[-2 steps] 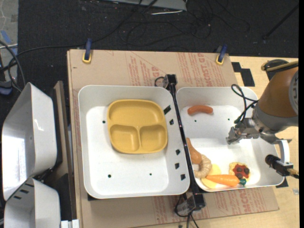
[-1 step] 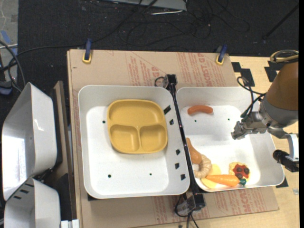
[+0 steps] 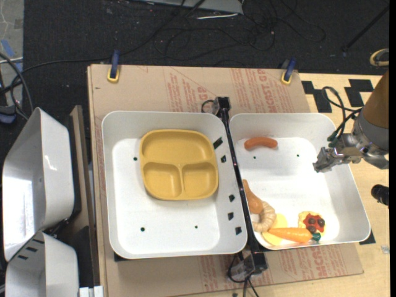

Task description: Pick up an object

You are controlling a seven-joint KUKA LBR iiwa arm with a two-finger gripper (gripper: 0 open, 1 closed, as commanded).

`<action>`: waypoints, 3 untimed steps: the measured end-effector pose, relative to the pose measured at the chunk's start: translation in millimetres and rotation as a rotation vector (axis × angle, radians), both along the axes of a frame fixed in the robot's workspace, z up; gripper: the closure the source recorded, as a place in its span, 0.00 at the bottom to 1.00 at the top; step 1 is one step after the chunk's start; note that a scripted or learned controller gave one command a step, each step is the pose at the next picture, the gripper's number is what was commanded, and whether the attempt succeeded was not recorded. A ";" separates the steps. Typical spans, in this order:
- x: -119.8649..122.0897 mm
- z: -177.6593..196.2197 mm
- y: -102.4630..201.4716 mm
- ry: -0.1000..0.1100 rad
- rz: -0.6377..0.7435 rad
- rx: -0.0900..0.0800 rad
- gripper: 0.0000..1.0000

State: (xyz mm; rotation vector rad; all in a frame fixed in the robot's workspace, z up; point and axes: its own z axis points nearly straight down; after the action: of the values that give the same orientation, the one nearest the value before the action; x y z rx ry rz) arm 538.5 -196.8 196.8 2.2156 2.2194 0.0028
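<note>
2 white bins sit side by side on the bench (image 3: 185,88). The left bin (image 3: 120,184) holds a yellow plate (image 3: 179,164) with 3 parts. The plate lies flat in the far half of that bin.

The right bin (image 3: 343,193) holds the toy food. A hot dog (image 3: 260,143) lies alone near the far wall. In the near left corner there is a small heap. A shrimp (image 3: 258,208) lies by the left wall, with its tail end curled. Just near it, an orange carrot (image 3: 289,233) lies flat on a yellow slice (image 3: 279,220), pointing right. Beside the tip of the carrot is a small pizza (image 3: 312,221) with red and green bits on it.

The arm comes in from the right. Its gripper (image 3: 324,161) is over the right edge of the right bin, well apart from the heap and to the right of the hot dog. I cannot tell how its tips stand, as they look too small and dark. Nothing shows between them.

2 more white tubs (image 3: 37,178) stand at the far left, off the bench.
</note>
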 end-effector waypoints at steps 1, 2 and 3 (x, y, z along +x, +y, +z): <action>1.3 50.2 -0.2 -0.001 0.002 0.000 1.00; 22.1 56.3 56.2 0.002 0.006 0.003 1.00; 39.3 61.6 102.4 0.002 0.006 0.003 1.00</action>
State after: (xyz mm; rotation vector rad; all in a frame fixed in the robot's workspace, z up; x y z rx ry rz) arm 577.8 -94.4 258.4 2.2114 2.2287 0.0038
